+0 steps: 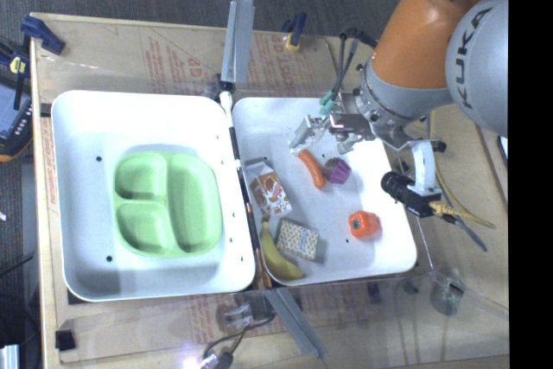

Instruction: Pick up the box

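The box (270, 193) lies by the right bin's (393, 259) left wall, long axis toward the jaws (321, 130), whose spread I can't tell, up at the far edge.

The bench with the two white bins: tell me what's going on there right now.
A KUKA arm reaches in from the right, its gripper over the far side of the right bin. That bin holds a box, a second small patterned packet, a banana, an orange carrot-like piece, a purple item and an orange-red fruit. The box lies untouched. The left bin holds a green divided tray.
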Tool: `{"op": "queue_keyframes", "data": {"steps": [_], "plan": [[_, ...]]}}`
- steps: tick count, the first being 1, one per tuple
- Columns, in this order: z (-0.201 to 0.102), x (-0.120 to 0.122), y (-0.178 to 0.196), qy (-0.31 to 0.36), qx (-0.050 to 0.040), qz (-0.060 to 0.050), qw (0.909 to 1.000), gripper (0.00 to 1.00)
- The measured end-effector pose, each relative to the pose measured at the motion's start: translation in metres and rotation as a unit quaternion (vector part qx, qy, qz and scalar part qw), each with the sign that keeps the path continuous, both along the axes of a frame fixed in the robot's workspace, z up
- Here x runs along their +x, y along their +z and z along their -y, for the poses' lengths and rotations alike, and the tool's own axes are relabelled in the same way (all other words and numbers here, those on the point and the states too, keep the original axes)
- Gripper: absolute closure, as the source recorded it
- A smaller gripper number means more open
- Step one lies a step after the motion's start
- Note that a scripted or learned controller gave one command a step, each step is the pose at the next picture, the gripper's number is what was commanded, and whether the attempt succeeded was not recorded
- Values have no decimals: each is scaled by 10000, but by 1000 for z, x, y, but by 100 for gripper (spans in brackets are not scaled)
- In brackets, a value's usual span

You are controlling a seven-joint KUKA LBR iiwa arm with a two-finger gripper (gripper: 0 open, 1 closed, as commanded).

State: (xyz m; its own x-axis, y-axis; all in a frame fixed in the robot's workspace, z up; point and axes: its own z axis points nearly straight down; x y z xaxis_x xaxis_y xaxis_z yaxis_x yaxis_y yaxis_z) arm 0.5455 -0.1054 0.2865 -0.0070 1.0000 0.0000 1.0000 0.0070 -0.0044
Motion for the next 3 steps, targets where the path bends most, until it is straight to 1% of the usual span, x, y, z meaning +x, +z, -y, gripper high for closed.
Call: {"op": "queue_keyframes", "data": {"steps": [1, 2, 3], "plan": [[-1, -8, -51, 674, 1, 7, 9977, 0], [38, 22, -96, 707, -6, 4, 9975, 0], [62, 47, -179, 949, -24, 62, 9955, 0]]}}
